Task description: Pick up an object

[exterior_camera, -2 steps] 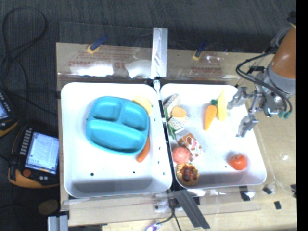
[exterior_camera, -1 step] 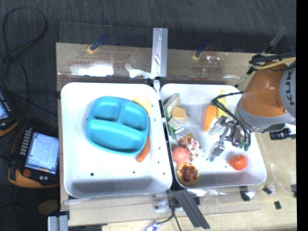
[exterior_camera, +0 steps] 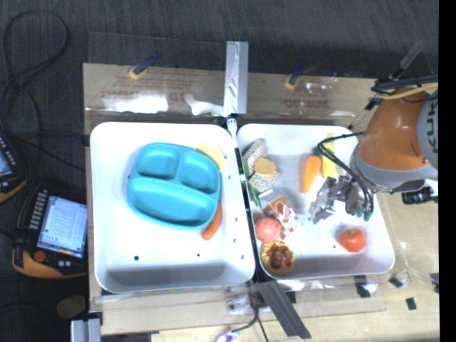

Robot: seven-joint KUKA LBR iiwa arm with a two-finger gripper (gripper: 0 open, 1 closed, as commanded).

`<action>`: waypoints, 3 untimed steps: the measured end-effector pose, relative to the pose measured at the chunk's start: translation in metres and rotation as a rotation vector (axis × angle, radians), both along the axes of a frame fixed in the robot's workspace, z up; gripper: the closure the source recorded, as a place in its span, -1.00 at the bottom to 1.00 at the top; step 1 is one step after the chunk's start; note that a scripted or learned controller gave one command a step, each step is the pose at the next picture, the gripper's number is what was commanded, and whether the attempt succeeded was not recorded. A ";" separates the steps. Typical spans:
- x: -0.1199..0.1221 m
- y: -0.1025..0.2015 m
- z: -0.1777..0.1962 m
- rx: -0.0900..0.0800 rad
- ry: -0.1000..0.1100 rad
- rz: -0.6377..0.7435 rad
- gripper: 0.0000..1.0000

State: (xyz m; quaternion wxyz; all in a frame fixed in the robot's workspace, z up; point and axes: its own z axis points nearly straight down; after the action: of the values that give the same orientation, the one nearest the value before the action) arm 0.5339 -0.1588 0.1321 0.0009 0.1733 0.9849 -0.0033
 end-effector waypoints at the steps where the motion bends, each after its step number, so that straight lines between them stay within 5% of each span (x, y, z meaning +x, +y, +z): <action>1: 0.000 0.000 0.000 0.000 0.000 0.000 -1.00; 2: 0.040 -0.038 -0.040 0.002 -0.004 0.130 -1.00; 3: 0.042 -0.038 -0.029 -0.005 -0.010 0.132 1.00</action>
State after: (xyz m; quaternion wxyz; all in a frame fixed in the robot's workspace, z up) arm 0.5756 -0.1970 0.1032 0.0063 0.1082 0.9941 -0.0048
